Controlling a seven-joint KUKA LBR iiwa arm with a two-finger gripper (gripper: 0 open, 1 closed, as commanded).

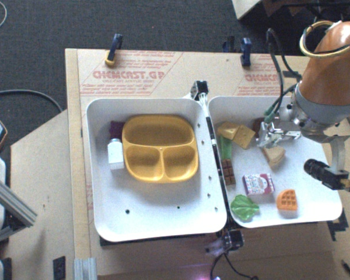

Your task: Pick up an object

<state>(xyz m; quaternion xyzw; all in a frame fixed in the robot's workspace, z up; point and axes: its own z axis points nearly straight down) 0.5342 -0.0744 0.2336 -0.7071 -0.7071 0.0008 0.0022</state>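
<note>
Camera view, right of frame: the gripper [272, 136] hangs low over the right bin [324, 212], its metal fingers pointing down just above a tan wedge [274, 155]; whether the fingers are open or closed cannot be told, and nothing is seen held between them. Behind it, the grey arm [326, 107] with its orange band [331, 57] fills the upper right corner. Just left of the gripper lie two more tan blocks [237, 133], touching one another, with a green strip [226, 147] and a brown chocolate bar [228, 172] along the bin's left wall below them. Toward the lower edge of that bin sit a pink carton [258, 184], an orange waffle [287, 201] and a green leaf [244, 207]. In the left bin [157, 220], centre frame, a yellow divided plate [160, 147] rests with a white bottle [115, 153] touching its left rim and a dark purple item [116, 128] partly hidden just above the bottle. Both bins stand side by side on a board [134, 72] printed in red.
</note>
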